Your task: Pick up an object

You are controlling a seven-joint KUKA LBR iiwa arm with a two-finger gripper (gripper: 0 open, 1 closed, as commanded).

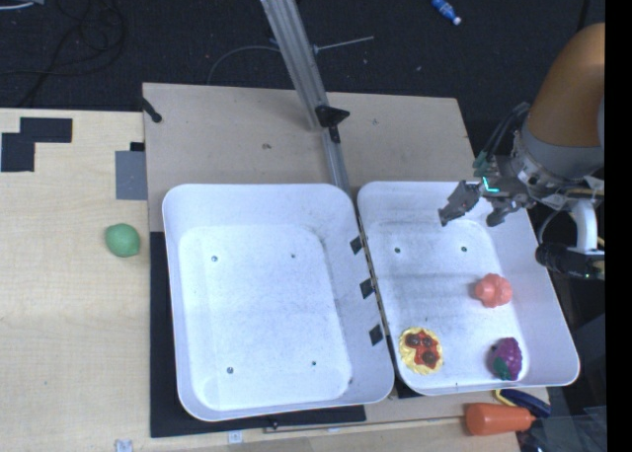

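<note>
We're looking down on both bins, and the gripper (481,205) hangs over the far end of the right bin (434,263), reaching in from the right. Its two fingers (457,206) look spread apart, nothing between them, so we call it released and empty. No pick yet, as far as we can judge.

Candidates all sit toward the near end of the right bin: a pink lumpy obj (492,290) near the right wall, a purple grape-like bunch (506,357) in the near right corner, and a yellow piece w/ red and dark bits on top (422,349) near the left wall. All three lie apart from each other and well apart from the gripper.

The left bin (188,243) has nothing for us. Outside the bins, a green ball (123,240) rests on the bench to the left, and an orange carrot-like thing (497,418) lies just past the right bin's near rim.

So progress is early: approach only. Left to do, we reckon: move toward the near end, pick one target (pink obj is closest), descend, close, lift.
</note>
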